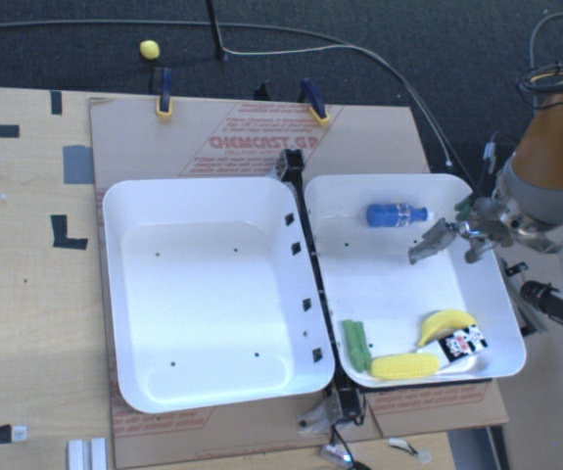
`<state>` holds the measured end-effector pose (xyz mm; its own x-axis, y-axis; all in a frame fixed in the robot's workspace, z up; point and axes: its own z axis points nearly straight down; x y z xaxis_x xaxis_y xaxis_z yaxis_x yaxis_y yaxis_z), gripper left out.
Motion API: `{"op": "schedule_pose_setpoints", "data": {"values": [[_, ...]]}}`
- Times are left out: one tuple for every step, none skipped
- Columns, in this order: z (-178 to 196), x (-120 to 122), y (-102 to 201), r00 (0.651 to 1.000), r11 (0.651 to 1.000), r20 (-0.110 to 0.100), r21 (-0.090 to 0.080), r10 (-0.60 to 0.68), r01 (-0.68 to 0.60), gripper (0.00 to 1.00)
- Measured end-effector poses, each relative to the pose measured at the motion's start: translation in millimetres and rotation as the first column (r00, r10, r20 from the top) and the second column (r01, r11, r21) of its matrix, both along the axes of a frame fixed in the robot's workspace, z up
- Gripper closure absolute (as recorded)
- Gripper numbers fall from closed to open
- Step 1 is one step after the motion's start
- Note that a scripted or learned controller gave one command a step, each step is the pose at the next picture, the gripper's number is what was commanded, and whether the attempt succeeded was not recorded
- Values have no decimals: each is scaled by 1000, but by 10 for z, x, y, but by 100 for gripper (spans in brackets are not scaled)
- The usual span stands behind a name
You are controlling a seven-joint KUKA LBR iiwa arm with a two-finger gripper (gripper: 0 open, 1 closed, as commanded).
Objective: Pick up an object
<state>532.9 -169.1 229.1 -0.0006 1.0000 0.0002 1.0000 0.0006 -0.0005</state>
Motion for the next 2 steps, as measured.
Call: {"op": "schedule_pose_setpoints", "data": {"values": [[-1490, 521, -162, 1000, 1000, -6, 1, 0, 0, 0], [-1460, 1341, -185, 1000, 1000, -5, 0, 0, 0, 0]]}}
